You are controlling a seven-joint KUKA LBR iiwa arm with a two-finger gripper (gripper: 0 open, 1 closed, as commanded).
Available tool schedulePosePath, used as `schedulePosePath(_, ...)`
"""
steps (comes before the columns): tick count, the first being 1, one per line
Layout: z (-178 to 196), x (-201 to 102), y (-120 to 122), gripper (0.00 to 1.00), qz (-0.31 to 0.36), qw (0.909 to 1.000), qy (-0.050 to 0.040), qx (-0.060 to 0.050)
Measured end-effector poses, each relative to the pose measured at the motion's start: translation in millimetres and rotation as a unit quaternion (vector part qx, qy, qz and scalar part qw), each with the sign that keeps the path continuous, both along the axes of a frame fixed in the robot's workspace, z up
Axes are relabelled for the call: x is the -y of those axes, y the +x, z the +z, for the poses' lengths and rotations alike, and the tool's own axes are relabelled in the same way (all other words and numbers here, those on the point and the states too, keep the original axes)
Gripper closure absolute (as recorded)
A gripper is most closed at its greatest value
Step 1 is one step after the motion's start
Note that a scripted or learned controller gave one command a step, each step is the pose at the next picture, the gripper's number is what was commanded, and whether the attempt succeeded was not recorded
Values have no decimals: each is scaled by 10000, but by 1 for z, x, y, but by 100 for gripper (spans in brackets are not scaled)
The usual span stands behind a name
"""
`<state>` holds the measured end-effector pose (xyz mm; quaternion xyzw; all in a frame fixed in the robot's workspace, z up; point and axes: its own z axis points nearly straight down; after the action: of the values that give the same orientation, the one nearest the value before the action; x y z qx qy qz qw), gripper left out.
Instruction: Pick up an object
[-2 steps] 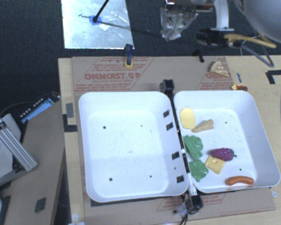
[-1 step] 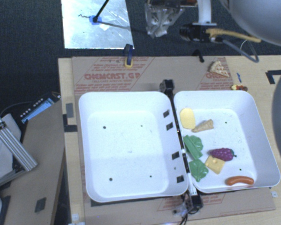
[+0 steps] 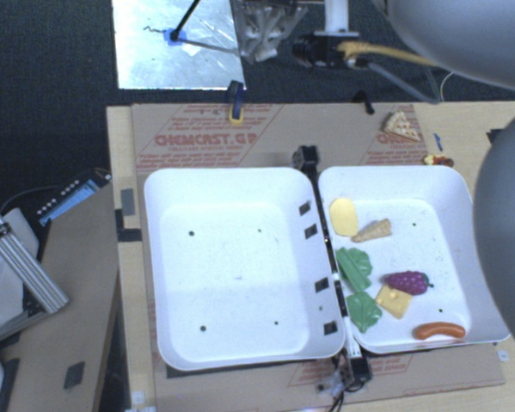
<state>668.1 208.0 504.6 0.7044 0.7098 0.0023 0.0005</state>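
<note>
Overhead, the gripper (image 3: pixel 264 32) hangs beyond the bins' far edge; whether open or closed, I cannot tell. All 7 toys crowd the right bin (image 3: pixel 453 234); the left bin (image 3: pixel 170 266) offers room.

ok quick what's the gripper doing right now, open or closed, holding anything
Gripper: at the top of the view, beyond both white bins; open or closed cannot be told.

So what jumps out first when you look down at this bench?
A cluster of small toy foods lies in the right-hand white bin: a yellow oval piece, two green leafy pieces, a purple grape bunch and an orange-red sausage near the front edge. The big grey robot arm looms along the top right. A pizza-slice toy sits outside the bins, behind them.
</note>
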Motion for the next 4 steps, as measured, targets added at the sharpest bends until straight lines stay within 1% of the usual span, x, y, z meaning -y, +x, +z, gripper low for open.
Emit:
schedulePosePath(1, 18, -28, 0, 100, -4, 10000, -5, 2)
schedulePosePath(2, -98, -25, -1, 100, -39, 10000, -25, -49)
schedulePosePath(3, -77, -26, 1, 100, -19, 10000, -12, -6)
schedulePosePath(4, -58, -27, 0, 100, -13, 10000, -10, -4)
